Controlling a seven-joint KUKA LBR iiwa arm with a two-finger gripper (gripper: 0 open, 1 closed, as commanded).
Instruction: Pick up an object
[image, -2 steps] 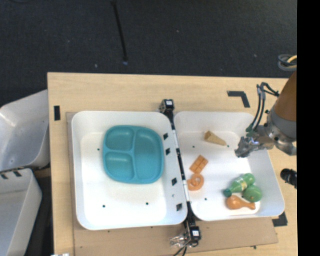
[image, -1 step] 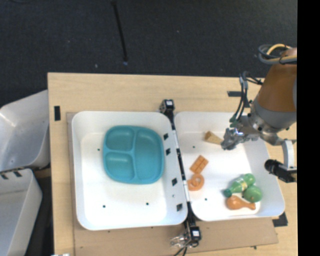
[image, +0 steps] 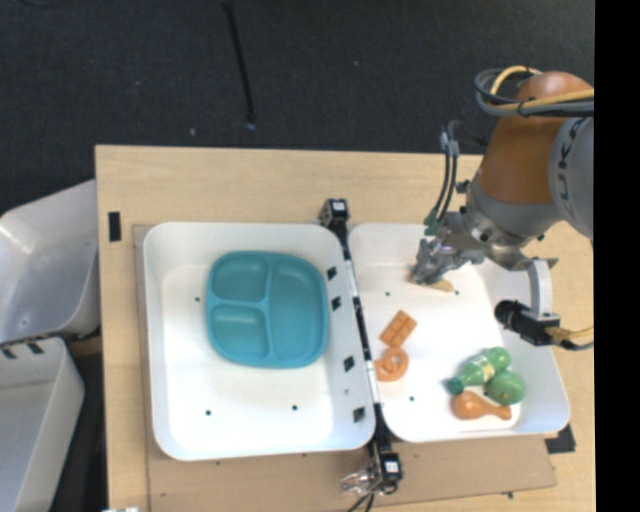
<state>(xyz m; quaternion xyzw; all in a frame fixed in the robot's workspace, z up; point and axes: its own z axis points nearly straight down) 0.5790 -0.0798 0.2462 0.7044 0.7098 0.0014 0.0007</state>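
**Arm and Gripper: Appearance**

The arm (image: 530, 150) has a rounded grey housing with a broad orange band. Dark and yellow cables loop above it. Below it sits the dark metallic gripper (image: 432, 268).

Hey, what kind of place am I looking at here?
Likely a robot lab's grasping test bench: a grey-and-orange arm reaches over two white bins, one holding a teal plate, the other toy food.

A teal divided plate (image: 267, 308) lies in the left bin (image: 180, 400)
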